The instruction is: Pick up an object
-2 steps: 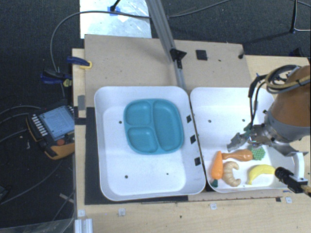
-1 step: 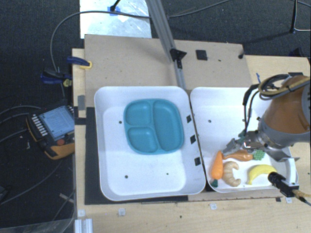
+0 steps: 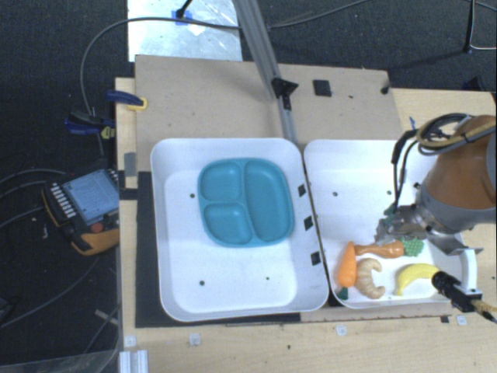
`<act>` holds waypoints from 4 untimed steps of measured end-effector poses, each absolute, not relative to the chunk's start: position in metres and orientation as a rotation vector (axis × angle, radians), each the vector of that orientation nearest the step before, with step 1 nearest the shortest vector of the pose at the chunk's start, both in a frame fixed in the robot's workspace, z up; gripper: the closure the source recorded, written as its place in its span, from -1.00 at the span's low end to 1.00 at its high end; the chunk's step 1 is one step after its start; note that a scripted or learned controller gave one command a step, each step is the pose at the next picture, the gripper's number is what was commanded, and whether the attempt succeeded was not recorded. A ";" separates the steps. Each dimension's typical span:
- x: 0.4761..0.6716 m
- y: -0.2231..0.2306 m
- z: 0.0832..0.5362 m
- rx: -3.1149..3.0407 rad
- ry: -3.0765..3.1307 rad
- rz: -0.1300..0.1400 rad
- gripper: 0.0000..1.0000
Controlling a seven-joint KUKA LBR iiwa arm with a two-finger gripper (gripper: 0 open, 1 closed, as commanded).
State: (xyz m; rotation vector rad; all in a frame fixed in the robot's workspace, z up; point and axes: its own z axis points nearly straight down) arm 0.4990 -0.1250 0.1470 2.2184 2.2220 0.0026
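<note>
Left bin (image 3: 178,286): holds a blue divided plate (image 3: 245,202), lying flat toward 12 o'clock of the bin's middle.
Right bin (image 3: 342,169): toys crowd its 6 o'clock end.
Carrot (image 3: 346,264): orange, at 9 o'clock of the cluster, just beside the croissant (image 3: 370,277).
Orange piece (image 3: 382,249): lies across the top of the cluster, with a green bit (image 3: 413,247) at its 3 o'clock end.
Banana (image 3: 413,275): yellow, at 3 o'clock of the croissant.
Claw (image 3: 396,228): just above the orange piece; whether open or closed cannot be told.
Arm (image 3: 458,181): covers the bin's 3 o'clock side.
Writing: none readable.
</note>
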 end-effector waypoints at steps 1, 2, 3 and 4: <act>0.497 -0.118 0.207 2.212 2.223 0.006 1.00; 0.499 -0.118 0.257 2.211 2.223 0.007 1.00; 0.520 -0.074 0.243 2.210 2.232 0.003 1.00; 0.542 -0.017 0.234 2.209 2.233 0.005 1.00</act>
